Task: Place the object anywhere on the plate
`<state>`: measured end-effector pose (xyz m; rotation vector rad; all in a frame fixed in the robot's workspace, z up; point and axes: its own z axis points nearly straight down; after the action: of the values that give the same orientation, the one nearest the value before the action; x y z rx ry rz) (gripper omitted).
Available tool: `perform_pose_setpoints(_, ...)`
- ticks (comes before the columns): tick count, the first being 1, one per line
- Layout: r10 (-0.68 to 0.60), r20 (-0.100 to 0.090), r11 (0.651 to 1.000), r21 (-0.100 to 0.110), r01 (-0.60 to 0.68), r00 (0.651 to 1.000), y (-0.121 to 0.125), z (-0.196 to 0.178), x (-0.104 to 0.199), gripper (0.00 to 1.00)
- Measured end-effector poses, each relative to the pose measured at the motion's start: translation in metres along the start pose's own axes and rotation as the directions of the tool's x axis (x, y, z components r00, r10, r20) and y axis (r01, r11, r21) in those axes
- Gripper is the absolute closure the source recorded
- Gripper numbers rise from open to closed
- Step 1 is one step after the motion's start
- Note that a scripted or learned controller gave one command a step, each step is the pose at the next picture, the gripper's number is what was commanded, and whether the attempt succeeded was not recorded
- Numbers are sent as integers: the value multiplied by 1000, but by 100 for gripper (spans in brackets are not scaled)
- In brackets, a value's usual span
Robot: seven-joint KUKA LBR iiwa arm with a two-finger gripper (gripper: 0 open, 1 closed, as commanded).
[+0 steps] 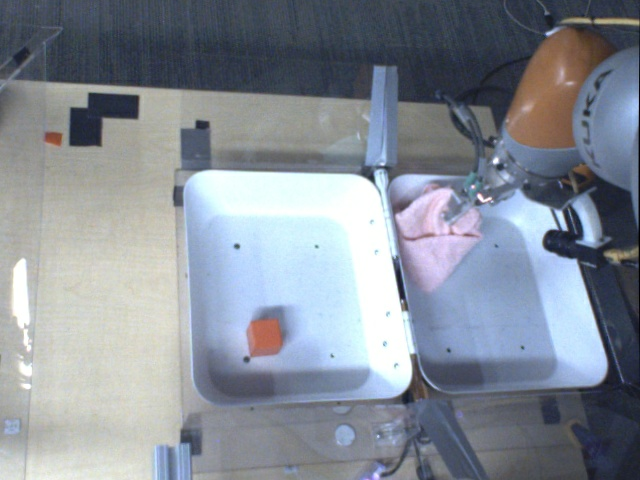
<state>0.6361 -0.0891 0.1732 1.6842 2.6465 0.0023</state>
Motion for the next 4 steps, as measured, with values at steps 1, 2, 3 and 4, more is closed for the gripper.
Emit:
perform_pose_setpoints(1,-8,0,1000,-2,8,1000,3,-51,0,100)
perform_pose_setpoints(2,-399,1,917,-2,399,917,18,-60,48,100)
perform_pose_setpoints(3,-725,3,689,-3,725,689,35,-52,88,100)
perform_pose_setpoints(4,-904,4,427,-4,904,427,57,-46,129,100)
